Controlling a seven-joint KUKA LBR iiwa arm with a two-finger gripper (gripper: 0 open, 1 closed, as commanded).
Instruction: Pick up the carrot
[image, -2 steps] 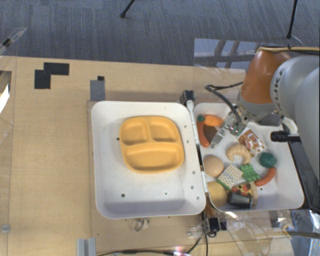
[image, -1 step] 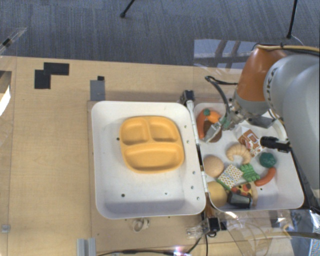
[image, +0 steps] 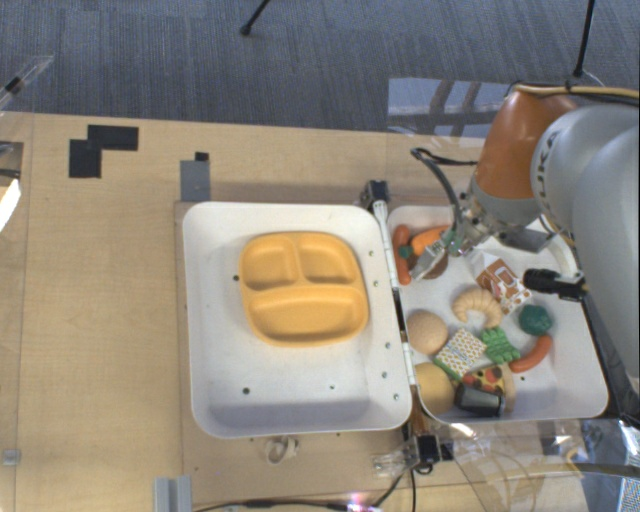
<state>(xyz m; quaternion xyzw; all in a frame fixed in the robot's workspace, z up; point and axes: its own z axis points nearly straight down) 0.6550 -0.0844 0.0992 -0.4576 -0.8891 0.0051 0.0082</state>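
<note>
- Carrot (image: 428, 239), orange, lies in the far left corner of the right bin (image: 590, 395), close to the bin's left wall and back rim.
- Gripper (image: 437, 254) sits right at the carrot, fingertips low and just on its near side; can't tell how wide the jaws stand or whether anything is between them.
- Arm (image: 560, 160) comes in from the right, orange band above the wrist, wrist tilted down and left toward that corner.
- Small red-orange piece (image: 402, 240) just left of the carrot, against the wall.
- Tight spot: wall on the left, rim behind; open bin floor lies just near-side and right of the gripper.
- Further out in the same bin: carton (image: 503, 281), croissant (image: 478, 306), green piece (image: 535, 320), sausage (image: 533, 353), round bun (image: 427, 329), pizza slice (image: 487, 378), dark can (image: 478, 402) – all crowded in the near half.
- Left bin (image: 215, 400) holds a yellow divided plate (image: 303, 287), set toward its middle, well apart from the gripper.
</note>
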